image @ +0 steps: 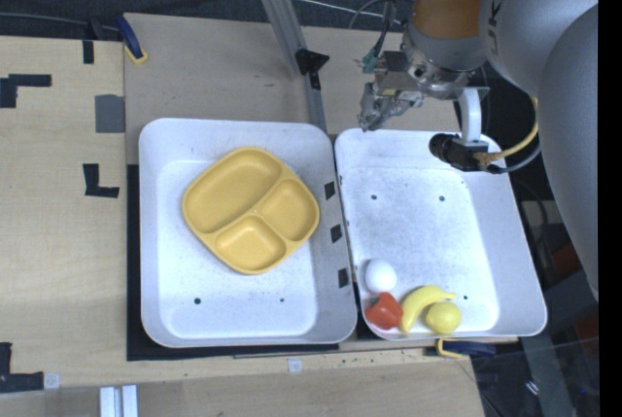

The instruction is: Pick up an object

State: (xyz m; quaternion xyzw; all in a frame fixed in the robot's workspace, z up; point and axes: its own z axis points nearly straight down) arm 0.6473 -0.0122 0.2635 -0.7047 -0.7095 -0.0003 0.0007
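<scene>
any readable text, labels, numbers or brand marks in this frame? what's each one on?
No text reads in full.
Arm: dark lettering on the grey casing right of the orange band, partly cut off, too blurred to quote.
Yellow divided tray, left bin, right bin, banana: no marks seen.
Black tape pieces on the bench: shapes, not characters.

No readable text, labels or numbers anywhere

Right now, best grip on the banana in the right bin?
Probably the banana across its curved middle, from straight above. It lies flat in the right bin's near corner, with a red fruit and a yellow fruit crowding its ends, so the midsection is freest.
</scene>
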